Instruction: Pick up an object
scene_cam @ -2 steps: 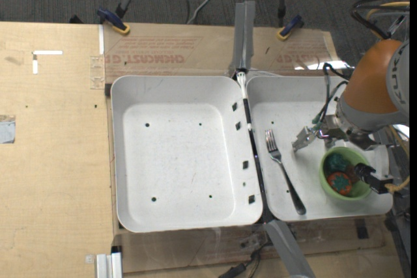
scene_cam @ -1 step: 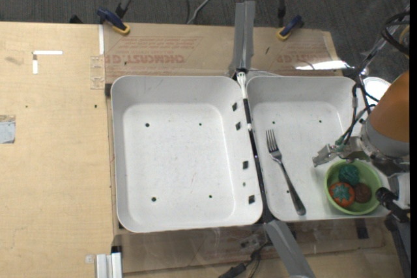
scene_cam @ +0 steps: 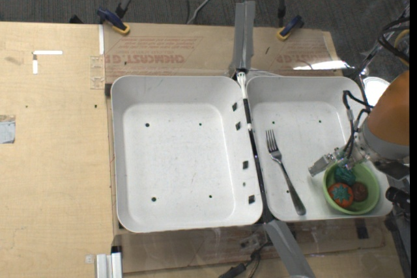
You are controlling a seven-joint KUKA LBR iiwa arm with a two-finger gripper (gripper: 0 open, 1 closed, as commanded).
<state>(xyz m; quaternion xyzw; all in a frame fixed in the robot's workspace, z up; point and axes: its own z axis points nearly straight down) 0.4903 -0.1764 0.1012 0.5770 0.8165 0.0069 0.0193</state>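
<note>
**Arm lowered over the green bowl; grasp not confirmed**

The gripper point(scene_cam: 344, 169) sits low at the near right corner of the right bin point(scene_cam: 296, 96), over the rim of a green bowl point(scene_cam: 370, 200) that contains small coloured items point(scene_cam: 341, 193). A fork point(scene_cam: 283, 169) lies free on the bin floor just left of the bowl. The left bin point(scene_cam: 176, 91) stands beside it on the desk. How the jaws stand cannot be told. Judged from this, nothing is lifted yet; closing and raising remain.
</note>
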